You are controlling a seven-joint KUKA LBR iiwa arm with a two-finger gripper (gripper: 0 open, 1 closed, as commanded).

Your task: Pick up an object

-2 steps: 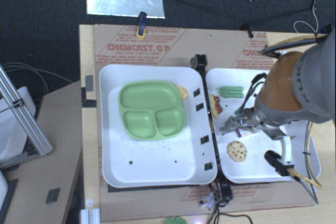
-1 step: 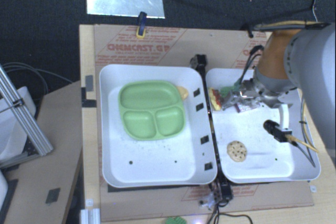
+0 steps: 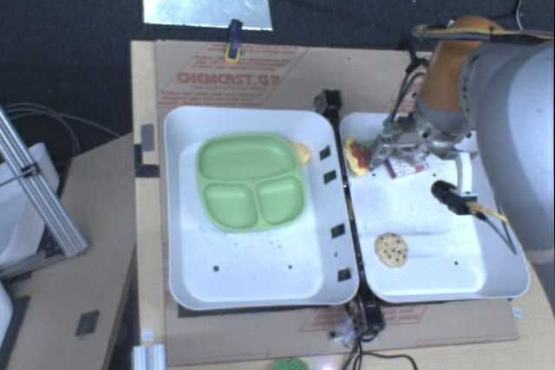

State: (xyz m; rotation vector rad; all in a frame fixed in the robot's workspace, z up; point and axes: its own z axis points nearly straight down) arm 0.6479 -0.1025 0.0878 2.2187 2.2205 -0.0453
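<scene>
Red-and-yellow toy (image 3: 355,155) sits at the far left corner of the right bin (image 3: 512,277), and the gripper (image 3: 392,150) is right down beside it, low over the bin floor. A pink-purple piece (image 3: 404,168) lies just at the gripper's near side. Parted or closed? Can't tell from this angle, and nothing is visibly held. Nearer the front of the same bin, a cookie (image 3: 391,250) lies alone, well apart from the gripper. Over in the left bin (image 3: 185,269), a green plate (image 3: 251,182) lies flat, a yellow bit (image 3: 301,152) touching its far right edge.
</scene>
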